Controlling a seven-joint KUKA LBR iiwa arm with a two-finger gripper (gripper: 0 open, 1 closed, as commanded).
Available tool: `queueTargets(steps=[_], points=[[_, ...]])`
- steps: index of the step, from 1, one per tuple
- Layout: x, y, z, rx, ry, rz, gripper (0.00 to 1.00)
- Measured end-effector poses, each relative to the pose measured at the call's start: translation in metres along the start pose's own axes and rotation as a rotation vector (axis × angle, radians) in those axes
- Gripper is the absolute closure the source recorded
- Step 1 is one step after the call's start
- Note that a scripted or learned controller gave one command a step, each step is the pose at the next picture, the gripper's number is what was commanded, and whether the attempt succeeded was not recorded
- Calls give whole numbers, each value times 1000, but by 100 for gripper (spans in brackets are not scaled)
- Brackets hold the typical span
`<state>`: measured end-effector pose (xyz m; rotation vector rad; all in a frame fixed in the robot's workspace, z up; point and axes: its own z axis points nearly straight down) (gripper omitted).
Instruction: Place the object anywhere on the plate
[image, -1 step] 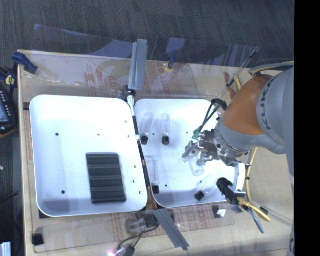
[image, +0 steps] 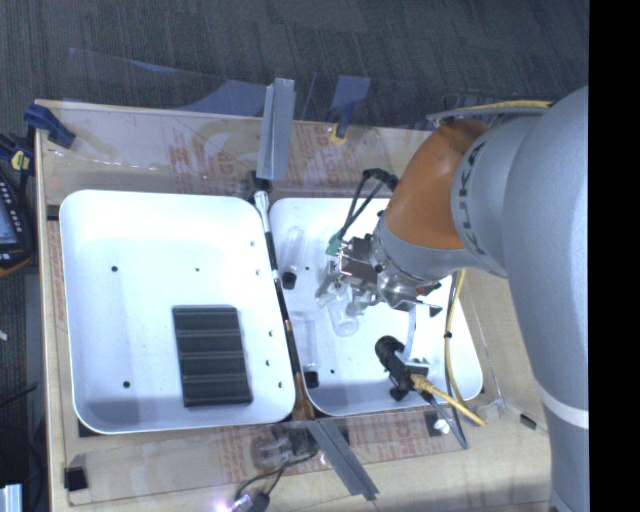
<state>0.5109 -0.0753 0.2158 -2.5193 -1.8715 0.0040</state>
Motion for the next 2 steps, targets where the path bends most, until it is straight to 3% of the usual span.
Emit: queueTargets(steps=[1, 2], points=[[66, 7, 26, 2, 0, 312, 100], [151, 67, 26, 3, 0, 436, 100]])
